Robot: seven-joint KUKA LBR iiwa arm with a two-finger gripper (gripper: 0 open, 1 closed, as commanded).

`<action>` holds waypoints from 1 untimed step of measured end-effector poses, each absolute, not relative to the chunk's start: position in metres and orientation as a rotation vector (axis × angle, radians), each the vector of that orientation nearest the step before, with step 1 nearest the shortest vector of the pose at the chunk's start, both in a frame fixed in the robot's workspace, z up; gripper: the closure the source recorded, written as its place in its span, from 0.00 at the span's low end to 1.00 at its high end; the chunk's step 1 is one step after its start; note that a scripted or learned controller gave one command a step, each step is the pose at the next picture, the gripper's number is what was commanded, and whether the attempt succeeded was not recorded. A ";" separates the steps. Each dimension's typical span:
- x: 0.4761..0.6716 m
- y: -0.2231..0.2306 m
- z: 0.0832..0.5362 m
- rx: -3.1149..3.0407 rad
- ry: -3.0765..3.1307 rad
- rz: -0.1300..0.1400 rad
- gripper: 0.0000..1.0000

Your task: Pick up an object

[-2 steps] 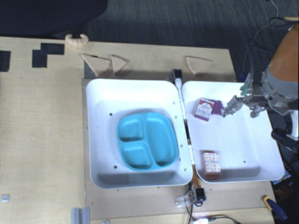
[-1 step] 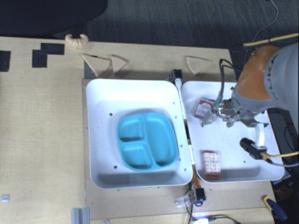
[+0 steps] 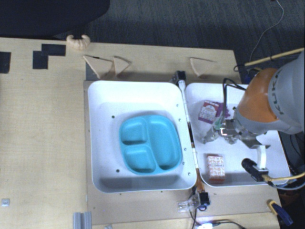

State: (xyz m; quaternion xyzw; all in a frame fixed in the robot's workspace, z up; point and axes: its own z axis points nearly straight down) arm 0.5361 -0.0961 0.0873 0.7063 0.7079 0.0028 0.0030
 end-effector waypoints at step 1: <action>0.538 -0.096 0.099 2.210 2.218 0.014 1.00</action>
